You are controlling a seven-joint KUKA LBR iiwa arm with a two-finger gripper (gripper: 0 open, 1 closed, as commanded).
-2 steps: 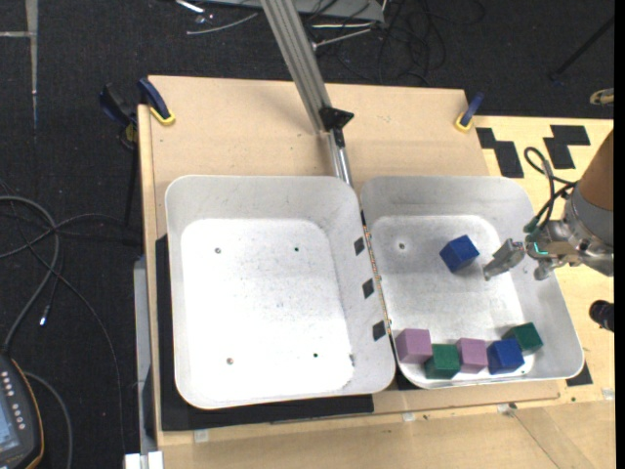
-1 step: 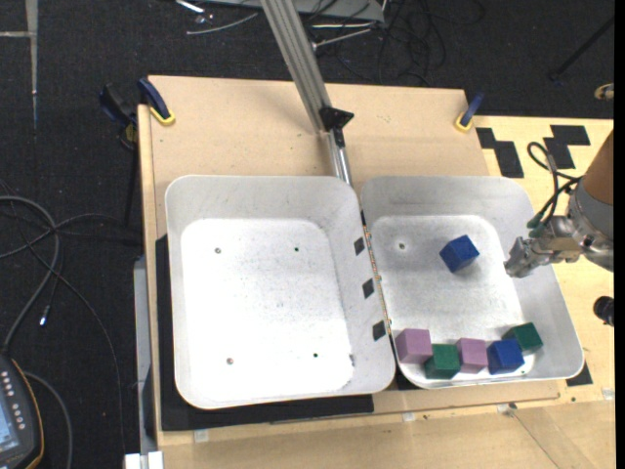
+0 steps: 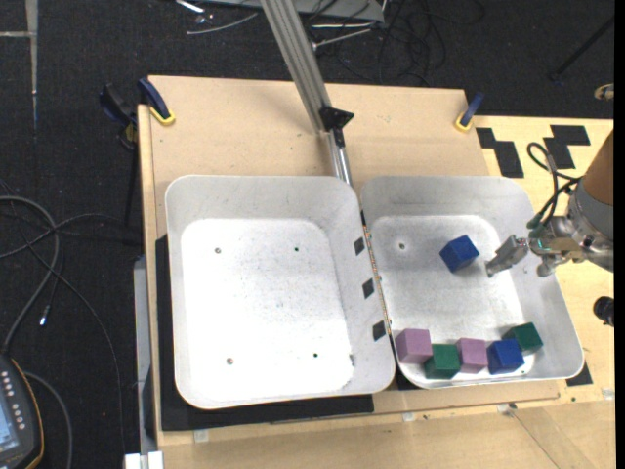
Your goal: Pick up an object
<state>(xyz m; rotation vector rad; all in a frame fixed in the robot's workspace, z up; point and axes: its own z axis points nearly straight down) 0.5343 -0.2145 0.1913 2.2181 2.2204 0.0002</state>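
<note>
In the right bin (image 3: 488,195) a blue cube (image 3: 459,253) lies alone near the middle. Along the bin's front edge runs a row of cubes: purple (image 3: 414,344), green (image 3: 445,360), another purple (image 3: 474,354), blue (image 3: 505,356) and dark green (image 3: 527,337). My gripper (image 3: 524,260) hangs over the right side of this bin, just right of the lone blue cube and apart from it. Its fingers (image 3: 504,259) are spread open with nothing between them.
The left bin (image 3: 186,203) sits beside the right one on a wooden bench. A slanted metal pole (image 3: 298,57) rises from between the bins at the back. Blue-and-yellow clamps (image 3: 156,103) grip the bench's far corners.
</note>
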